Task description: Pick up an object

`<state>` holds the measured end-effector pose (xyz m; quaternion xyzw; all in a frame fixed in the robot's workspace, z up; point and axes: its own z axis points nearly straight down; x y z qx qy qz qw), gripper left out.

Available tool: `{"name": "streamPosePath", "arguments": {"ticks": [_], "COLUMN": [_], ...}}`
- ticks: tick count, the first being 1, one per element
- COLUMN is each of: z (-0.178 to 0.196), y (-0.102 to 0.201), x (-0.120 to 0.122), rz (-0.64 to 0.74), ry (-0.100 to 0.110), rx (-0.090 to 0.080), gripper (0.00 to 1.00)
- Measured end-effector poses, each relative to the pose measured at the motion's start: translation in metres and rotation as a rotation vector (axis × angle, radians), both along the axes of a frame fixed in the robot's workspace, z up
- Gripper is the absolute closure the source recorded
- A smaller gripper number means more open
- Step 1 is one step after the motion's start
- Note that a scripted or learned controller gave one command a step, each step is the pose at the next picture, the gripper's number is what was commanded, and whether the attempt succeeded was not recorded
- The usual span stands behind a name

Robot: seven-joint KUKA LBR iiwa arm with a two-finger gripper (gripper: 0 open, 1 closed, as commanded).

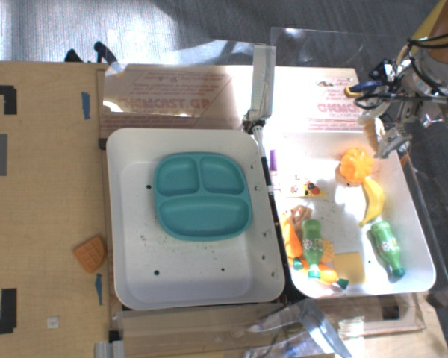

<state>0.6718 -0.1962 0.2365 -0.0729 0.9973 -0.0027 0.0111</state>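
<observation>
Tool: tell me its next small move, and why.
Probably lower the tool toward the orange and shift slightly left. It hangs at the right bin's far right rim, just up and right of the orange, with nothing seen between its fingers. The orange is the nearest item, with the banana touching its lower side, so a descent from above looks cleanest.

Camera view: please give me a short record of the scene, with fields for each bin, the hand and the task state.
left bin: holds a teal plastic divided plate
right bin: yellow banana, orange round toy, green plastic bottle, small toys
hand: above the right bin's far right corner, near the orange toy
task state: nothing seen held
</observation>
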Motion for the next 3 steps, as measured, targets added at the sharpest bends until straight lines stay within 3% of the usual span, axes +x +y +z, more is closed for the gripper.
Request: {"name": "streamPosePath", "arguments": {"ticks": [1, 2, 3], "z": [-0.008, -0.132, -0.149], "y": [-0.001, -0.02, -0.025], "x": [-0.003, -0.027, -0.043], "rz": [-0.002, -0.036, -0.111], "ry": [0.013, 0.028, 0.014], "rx": [0.004, 0.008, 0.006], "gripper": [0.0, 0.0, 0.0]}}
